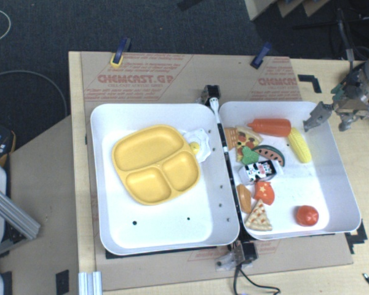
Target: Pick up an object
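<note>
My gripper [330, 120] hangs at the right bin's [332, 183] far right corner, open, with one finger [313, 117] and the other finger [345, 121] spread apart and nothing between them. Just to its left lie a yellow corn cob [299, 145] and an orange carrot [270, 126]. Further down the bin are a pizza slice [238, 137], a watermelon slice [267, 153], a green piece [250, 155], a black and white toy [259, 171], a strawberry [264, 193], a hot dog [244, 196], another pizza slice [257, 216] and a red tomato [307, 215].
The left bin [111, 220] holds a yellow divided plate [155, 171] with a fried egg toy [197, 145] by its right edge. A black ridge [224, 165] separates the bins. Clamps [118, 53] hold the cardboard at the back.
</note>
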Tool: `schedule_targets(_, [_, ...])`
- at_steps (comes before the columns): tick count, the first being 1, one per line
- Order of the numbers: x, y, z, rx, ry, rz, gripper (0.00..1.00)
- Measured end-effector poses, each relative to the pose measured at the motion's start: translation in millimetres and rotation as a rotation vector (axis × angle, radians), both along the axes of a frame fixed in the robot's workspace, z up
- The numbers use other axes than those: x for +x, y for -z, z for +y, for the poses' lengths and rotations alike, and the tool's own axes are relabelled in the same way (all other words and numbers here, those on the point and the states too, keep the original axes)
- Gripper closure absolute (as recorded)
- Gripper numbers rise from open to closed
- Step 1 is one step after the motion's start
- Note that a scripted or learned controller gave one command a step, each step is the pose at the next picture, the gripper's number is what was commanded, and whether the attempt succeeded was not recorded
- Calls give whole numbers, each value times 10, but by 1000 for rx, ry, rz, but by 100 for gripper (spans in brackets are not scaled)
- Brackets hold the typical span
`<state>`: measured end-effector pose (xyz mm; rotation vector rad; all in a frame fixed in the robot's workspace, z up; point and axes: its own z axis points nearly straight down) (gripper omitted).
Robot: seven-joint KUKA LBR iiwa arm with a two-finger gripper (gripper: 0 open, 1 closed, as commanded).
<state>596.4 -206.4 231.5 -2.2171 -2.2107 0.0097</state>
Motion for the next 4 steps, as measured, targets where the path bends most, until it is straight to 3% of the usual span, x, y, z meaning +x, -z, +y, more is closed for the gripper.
schedule_targets(1, [26,-65,3,-3,-3,-12,0])
schedule_targets(4, [-119,1483,-38,-1,-3,-7,0])
